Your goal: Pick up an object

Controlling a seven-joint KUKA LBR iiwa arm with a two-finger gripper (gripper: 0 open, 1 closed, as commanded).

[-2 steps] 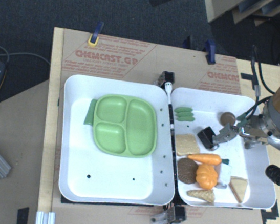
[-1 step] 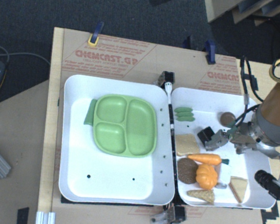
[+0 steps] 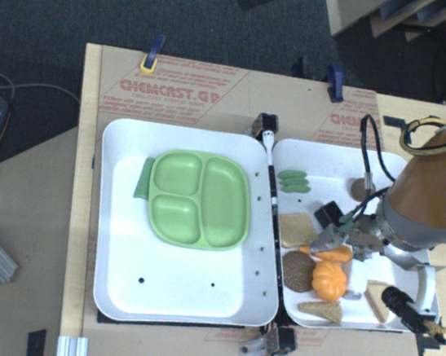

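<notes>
My gripper hangs low over the middle of the right bin, at the end of the grey and orange arm that reaches in from the right. Directly under and in front of it lies an orange carrot. Just below the carrot sits a small orange pumpkin. A tan bread slice lies left of the gripper, and a brown round patty rests beside the pumpkin. Nothing is visibly lifted off the bin floor.
A green pea pod lies at the right bin's back left. A tan wedge and a pale cheese piece sit near its front edge. The left bin holds a green divided plate.
</notes>
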